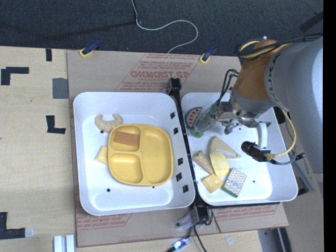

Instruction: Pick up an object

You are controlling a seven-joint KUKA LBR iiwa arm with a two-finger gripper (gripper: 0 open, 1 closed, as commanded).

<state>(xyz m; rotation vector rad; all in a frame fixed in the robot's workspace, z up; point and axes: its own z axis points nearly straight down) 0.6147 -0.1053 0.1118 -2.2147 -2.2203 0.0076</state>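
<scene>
Two white bins; gripper (206,121) low in right bin (278,188) beside watermelon slice (193,115); grip state unclear.

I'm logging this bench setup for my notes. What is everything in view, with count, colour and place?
Bins: 2, white, side by side, left bin, right bin.
Divided plate: 1, yellow, left bin, centre.
Brown slab: 1, in the plate's upper-left compartment.
Croissant: 1, tan, left bin, above the plate.
Watermelon slice: 1, red and green, right bin, upper left.
Yellow wedges: several, right bin, lower left.
Sponge: 1, green-edged, right bin, bottom.
Arm: 1, grey with an orange band, from the right.
End effector: 1, over the right bin.
</scene>
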